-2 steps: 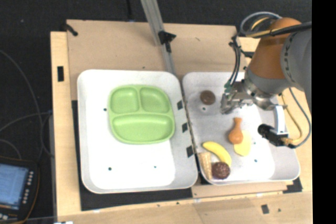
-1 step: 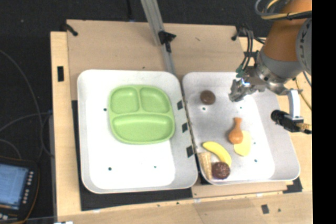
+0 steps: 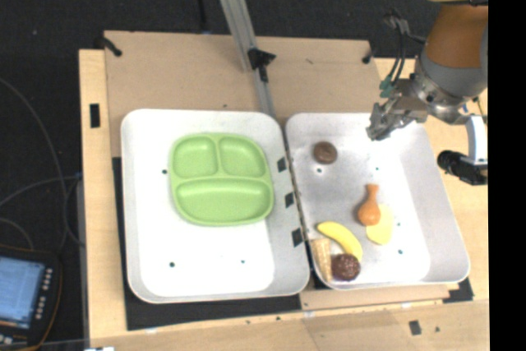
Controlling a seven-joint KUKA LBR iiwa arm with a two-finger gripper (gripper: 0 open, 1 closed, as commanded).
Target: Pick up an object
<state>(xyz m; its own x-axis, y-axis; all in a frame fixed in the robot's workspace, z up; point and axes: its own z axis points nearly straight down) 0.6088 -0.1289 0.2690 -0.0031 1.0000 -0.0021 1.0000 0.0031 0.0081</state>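
Note:
The right white bin (image 3: 411, 177) holds several small items. A brown round piece (image 3: 325, 152) lies near its back left. An orange pear-shaped toy (image 3: 370, 208) rests in the middle, touching a pale yellow piece (image 3: 380, 233). A yellow banana (image 3: 340, 237) lies by the front left, beside a dark brown ball (image 3: 346, 266) and a tan piece (image 3: 320, 252). My gripper (image 3: 380, 126) hangs over the bin's back right corner, apart from all of these items, with nothing seen between its fingers.
The left white bin (image 3: 148, 259) carries a green divided plate (image 3: 221, 179). A slanted metal pole (image 3: 234, 8) rises behind the bins. The wooden bench (image 3: 181, 70) surrounds both bins. A black fitting (image 3: 460, 166) sticks out at the right.

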